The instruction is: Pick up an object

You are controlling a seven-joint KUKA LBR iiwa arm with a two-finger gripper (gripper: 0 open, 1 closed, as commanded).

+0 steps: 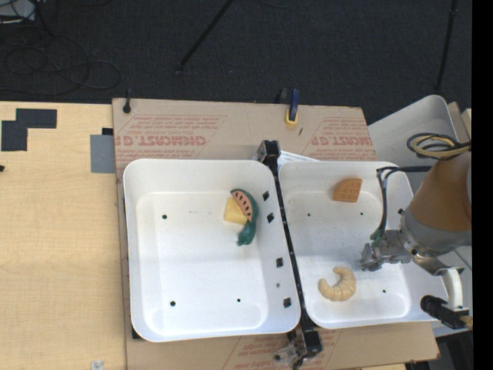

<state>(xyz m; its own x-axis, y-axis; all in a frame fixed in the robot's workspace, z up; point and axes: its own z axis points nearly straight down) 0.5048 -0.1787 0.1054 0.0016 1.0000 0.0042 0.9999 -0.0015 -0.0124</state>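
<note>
Nearest the camera, at the front edge of my desk (62, 284), sits the black clamp (306, 344) that joins the two white bins. From there I go left to right.

Bare pale wood fills the far left, with a few dark patches at its back. Next comes the brown printed cardboard sheet (192, 133) lying under both bins. On it rests the left bin (146, 268), and toward its back right part lies a watermelon-slice toy (240, 206), yellow and red with a green rind, with a teal piece (247, 233) touching its lower end. A black divider strip (281, 237) runs between the bins.

The right bin (320, 183) holds two things. An orange, waffle-like piece (347, 190) lies near the back wall. A pale croissant-shaped toy (338, 284) lies near the front, curled with its ends pointing left and down.

My pincer (373, 257) hangs low over the right half of this bin, to the right of the croissant and a little behind it, near but apart from it. The waffle piece lies behind the pincer and slightly left, farther off. Nothing sits between my fingers that I can make out, and whether they stand apart or together I cannot tell. My grey wrist and orange band (445, 195) lead off to the right.
</note>
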